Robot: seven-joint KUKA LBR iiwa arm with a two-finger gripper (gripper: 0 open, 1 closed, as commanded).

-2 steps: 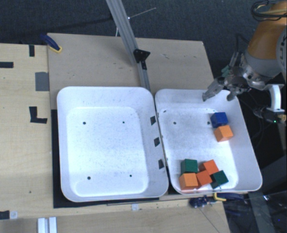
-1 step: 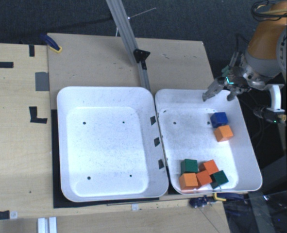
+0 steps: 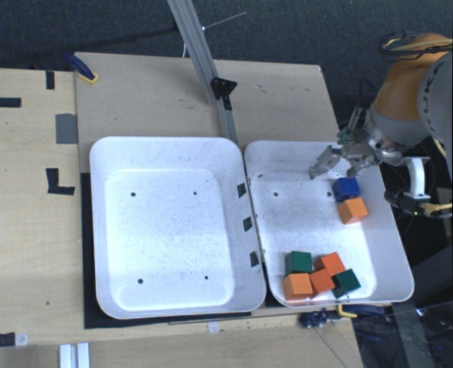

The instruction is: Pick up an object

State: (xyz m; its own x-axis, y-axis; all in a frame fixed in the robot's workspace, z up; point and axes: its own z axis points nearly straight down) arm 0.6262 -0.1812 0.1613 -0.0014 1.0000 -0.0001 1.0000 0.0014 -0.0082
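We hover our end effector [image 3: 327, 162], fingers spread and pinching nothing, at right of centre, so we should centre squarely over the blue block [image 3: 346, 188] just below-right before descending.

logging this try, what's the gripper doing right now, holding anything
Gripper: over the right bin's far end, nothing visible between its fingers; open or closed cannot be told.

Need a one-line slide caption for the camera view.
Gripper over the right bin, near a blue block and orange block.
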